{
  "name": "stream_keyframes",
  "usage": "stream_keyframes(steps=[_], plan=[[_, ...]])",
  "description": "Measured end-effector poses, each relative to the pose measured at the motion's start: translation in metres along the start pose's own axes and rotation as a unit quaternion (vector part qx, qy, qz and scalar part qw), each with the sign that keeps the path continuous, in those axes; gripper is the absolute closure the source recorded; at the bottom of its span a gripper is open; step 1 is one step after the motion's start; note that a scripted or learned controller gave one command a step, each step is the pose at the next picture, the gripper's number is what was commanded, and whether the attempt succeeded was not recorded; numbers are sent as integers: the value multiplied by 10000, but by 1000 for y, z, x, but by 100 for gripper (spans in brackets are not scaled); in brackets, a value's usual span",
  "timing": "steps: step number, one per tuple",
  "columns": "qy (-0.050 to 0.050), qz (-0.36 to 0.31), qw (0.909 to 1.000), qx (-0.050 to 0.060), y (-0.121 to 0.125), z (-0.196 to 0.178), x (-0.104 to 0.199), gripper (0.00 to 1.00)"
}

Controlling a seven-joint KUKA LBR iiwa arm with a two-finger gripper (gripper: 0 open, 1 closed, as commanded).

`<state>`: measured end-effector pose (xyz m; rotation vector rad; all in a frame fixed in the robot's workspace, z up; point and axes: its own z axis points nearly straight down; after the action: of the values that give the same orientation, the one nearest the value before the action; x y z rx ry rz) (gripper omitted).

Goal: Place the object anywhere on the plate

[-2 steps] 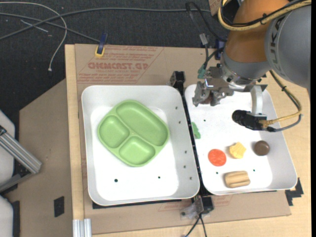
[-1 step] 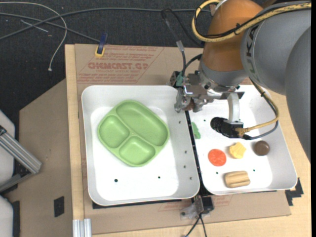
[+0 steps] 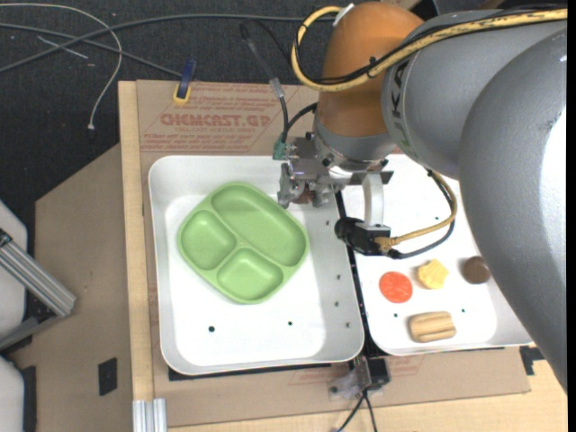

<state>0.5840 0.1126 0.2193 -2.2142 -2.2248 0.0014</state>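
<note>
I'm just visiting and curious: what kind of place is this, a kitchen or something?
Probably a robotics lab, not a kitchen. A big grey arm reaches over two white bins, the food pieces look like toys, and loose cables lie on dark carpet.

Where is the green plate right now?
The green plate lies in the left bin, toward its upper middle, with the hand just past its upper-right edge.

Arm [image 3: 486, 106] reaching from right, end effector [image 3: 297, 187] pointing down.
</note>
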Motion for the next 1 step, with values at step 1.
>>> stream_keyframes(steps=[1], plan=[[3, 7, 10000, -21, 6, -14, 26, 100]])
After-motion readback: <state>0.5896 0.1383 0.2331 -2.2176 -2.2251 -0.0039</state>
